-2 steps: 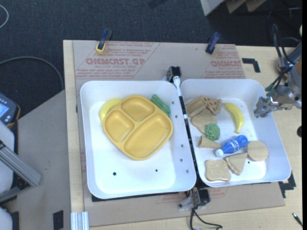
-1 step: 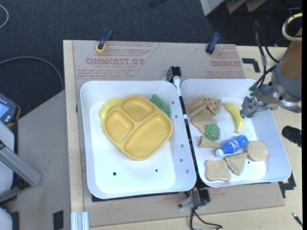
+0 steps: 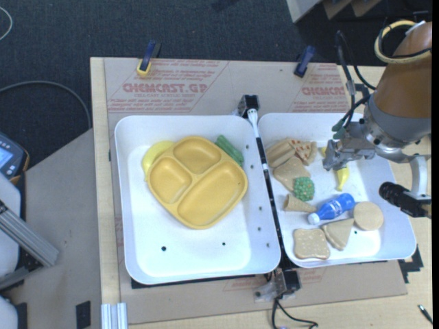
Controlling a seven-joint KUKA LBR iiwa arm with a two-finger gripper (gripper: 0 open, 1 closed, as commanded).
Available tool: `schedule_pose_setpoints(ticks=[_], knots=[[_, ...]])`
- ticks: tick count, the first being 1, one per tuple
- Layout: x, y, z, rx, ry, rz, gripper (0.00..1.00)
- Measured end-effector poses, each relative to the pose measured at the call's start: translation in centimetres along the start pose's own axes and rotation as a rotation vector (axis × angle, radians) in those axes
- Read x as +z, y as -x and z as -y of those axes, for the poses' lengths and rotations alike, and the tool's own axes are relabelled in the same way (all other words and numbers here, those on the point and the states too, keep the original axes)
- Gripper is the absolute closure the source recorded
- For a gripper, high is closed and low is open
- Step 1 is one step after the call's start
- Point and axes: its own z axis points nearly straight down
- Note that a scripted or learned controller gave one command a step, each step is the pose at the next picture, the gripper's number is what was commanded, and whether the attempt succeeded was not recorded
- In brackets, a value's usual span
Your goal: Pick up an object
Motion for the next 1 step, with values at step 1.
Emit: schedule_pose_setpoints(ticks=[1], knots=[[1.36, -5.31, -0.09, 0.000, -0.001, -0.001, 1.00]])
